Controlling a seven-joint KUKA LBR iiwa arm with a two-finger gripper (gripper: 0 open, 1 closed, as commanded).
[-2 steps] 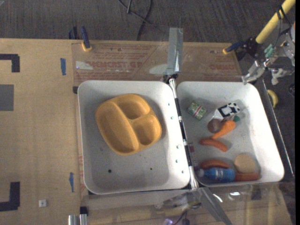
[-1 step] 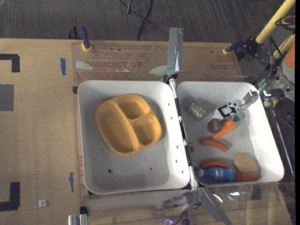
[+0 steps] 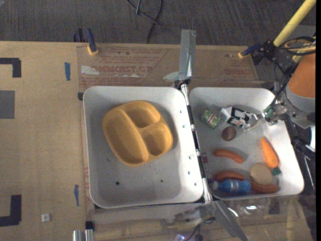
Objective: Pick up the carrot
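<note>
The carrot (image 3: 269, 153) lies in the right bin (image 3: 296, 157), near its right wall, slanting with its orange body toward the far side and its small green end toward the near side. Just below that green end sits a round tan-topped item (image 3: 261, 173) resting on a reddish sausage (image 3: 265, 188) along the near wall, and beside those lies a blue bottle (image 3: 234, 187) with another reddish sausage (image 3: 229, 175) just above it. A third sausage (image 3: 229, 155) lies toward the middle of the bin, left of the carrot and apart from it. Farther back are a small brown round thing (image 3: 229, 133), a green can (image 3: 211, 118) tipped on its side, and a black-and-white carton (image 3: 237, 117). The jaws (image 3: 269, 113) hang over the far right part of this bin, above the carrot and clear of it, just right of the carton; whether they are parted or closed cannot be told, and nothing is seen between them. The left bin (image 3: 95, 149) holds a yellow divided plate (image 3: 137, 132) with three compartments. Both bins rest on a tan surface (image 3: 40, 134) marked with blue tape.
</note>
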